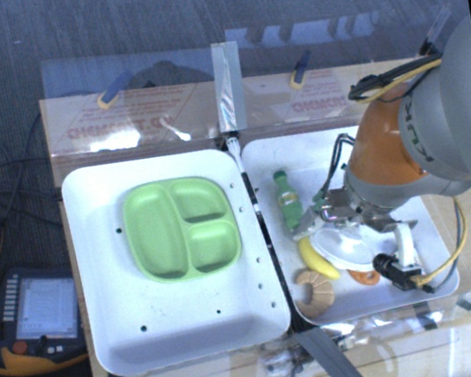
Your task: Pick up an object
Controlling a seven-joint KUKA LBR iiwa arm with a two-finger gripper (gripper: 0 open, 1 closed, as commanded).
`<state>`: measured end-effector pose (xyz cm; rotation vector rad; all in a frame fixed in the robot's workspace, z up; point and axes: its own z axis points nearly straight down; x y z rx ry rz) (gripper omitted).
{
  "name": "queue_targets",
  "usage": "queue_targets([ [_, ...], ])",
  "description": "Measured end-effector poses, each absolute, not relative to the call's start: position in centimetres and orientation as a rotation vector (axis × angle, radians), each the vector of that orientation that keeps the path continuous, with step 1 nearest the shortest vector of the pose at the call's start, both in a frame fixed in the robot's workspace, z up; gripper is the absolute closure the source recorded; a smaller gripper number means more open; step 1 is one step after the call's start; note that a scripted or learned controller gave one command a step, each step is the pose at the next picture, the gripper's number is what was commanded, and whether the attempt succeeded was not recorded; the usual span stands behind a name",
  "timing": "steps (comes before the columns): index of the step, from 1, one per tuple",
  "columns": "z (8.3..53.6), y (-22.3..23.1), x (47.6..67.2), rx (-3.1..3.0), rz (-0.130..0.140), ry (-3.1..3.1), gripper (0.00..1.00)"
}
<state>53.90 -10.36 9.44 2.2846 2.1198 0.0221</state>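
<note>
- Gripper (342,226) hung low in the right bin (335,141), down among the objects in the middle of that bin; the wrist and its fittings covered the tip, so whether it was apart, together or clamped on anything could not be told.
- Arm (394,147), grey with its orange band, reached in over the right bin's far right corner and hid much of that side.
- White dish (346,250) lay directly under the gripper, apparently touching it or very nearly so; nothing could be seen lifted clear of the bin floor.
- Banana (316,261) lay just beside the dish on its left, with a tan round piece (316,289) touching it toward the near edge.
- Green bottle (288,201) lay along the right bin's left wall, near the gripper but apart from it.
- Small orange item (365,276) sat at the dish's near side, partly hidden by a black fitting.
- Green divided plate (181,228) rested in the middle of the left bin (117,337), well apart from the arm.
- Judged progress: the reach down looked done; a secure grasp and the lift remained unproven, so the pick was likely at its grasping stage.
</note>
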Motion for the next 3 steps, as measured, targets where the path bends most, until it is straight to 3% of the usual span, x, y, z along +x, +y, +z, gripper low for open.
queue_targets([
  [1,10.4,-10.3,54.0,2.284,0.026,2.121,1.0],
  [2,10.4,-10.3,54.0,2.285,0.026,2.12,0.0],
  [3,9.2,-10.2,51.4,2.144,0.017,2.267,0.0],
])
